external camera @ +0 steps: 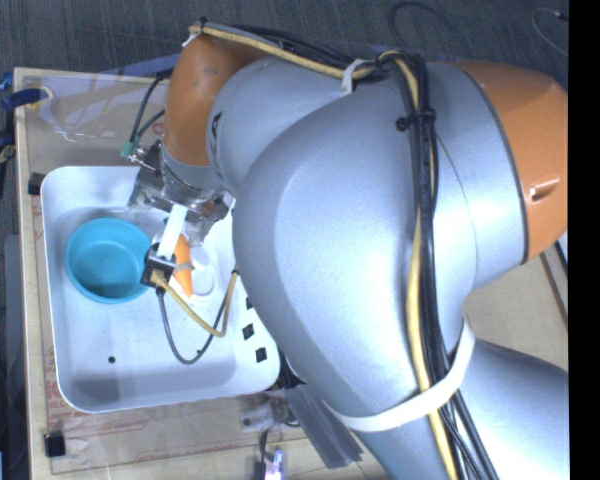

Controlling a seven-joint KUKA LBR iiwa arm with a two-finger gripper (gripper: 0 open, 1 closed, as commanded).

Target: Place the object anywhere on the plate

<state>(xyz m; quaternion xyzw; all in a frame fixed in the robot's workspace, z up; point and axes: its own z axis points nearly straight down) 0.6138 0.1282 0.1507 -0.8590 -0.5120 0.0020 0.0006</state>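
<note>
Camera view: orange object (185, 271) centre-left, just right of plate (104, 260).
Gripper (183, 233): over object; opening cannot be told.
Handling: likely light, smooth; grasp mid-body.

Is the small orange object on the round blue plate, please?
Off it: the orange object is beside the blue plate, past its right rim.

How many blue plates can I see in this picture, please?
1. The blue plate lies in the left part of the white bin. The arm covers the right side of the view, so others may be hidden there.
</note>
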